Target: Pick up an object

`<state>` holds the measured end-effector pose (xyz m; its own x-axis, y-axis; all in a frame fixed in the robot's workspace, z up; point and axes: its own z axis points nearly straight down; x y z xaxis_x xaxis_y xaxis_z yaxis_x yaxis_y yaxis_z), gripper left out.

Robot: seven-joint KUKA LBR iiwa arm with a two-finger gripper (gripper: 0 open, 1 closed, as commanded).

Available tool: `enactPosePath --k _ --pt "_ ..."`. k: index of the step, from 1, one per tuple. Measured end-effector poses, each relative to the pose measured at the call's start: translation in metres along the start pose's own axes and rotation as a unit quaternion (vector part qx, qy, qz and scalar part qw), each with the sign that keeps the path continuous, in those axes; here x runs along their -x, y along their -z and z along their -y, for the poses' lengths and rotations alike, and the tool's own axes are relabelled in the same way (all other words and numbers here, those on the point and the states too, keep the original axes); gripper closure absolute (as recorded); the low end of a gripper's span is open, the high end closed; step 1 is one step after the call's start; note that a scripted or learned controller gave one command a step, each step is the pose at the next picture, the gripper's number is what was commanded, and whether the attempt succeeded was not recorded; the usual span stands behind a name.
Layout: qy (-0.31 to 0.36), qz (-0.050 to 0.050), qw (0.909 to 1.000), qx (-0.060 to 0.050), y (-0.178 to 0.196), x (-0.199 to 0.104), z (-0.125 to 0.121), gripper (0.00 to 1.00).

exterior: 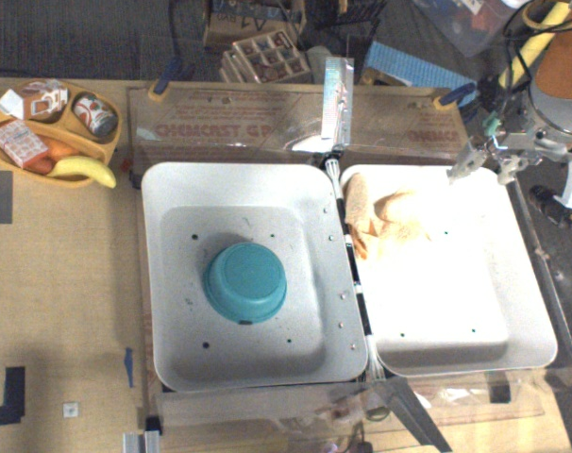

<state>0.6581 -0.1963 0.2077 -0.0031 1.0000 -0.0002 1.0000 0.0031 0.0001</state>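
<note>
An upturned teal bowl [247, 281] rests in the middle of the left bin [173, 206]. A soft tan and orange object [380, 217], crumpled like a cloth or plush toy, lies against the left wall of the right bin [475, 319] near its far corner. My gripper [483, 166] hangs over the far right corner of the right bin, well to the right of the tan object. It is open, its two thin fingers [462, 163] spread apart with nothing between them.
A yellow tray [41, 149] with a banana and toy foods sits on the bench at the far left. A cardboard strip and a clear upright panel [338, 102] line the back of the bins. Boxes and cables clutter the floor behind.
</note>
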Motion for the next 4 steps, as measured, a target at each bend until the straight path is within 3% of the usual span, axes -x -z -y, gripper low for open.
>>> enactPosePath --k 1,2,3,4 --pt "0.097 0.0 0.9952 0.0 -0.078 -0.073 0.008 0.0" --pt "0.159 0.0 0.9872 0.0 -0.111 -0.099 -0.009 0.0" --pt "0.169 0.001 0.9856 0.002 -0.021 -0.15 -0.01 0.0" --pt "0.145 0.0 0.9894 0.001 -0.104 -0.082 0.005 0.0"
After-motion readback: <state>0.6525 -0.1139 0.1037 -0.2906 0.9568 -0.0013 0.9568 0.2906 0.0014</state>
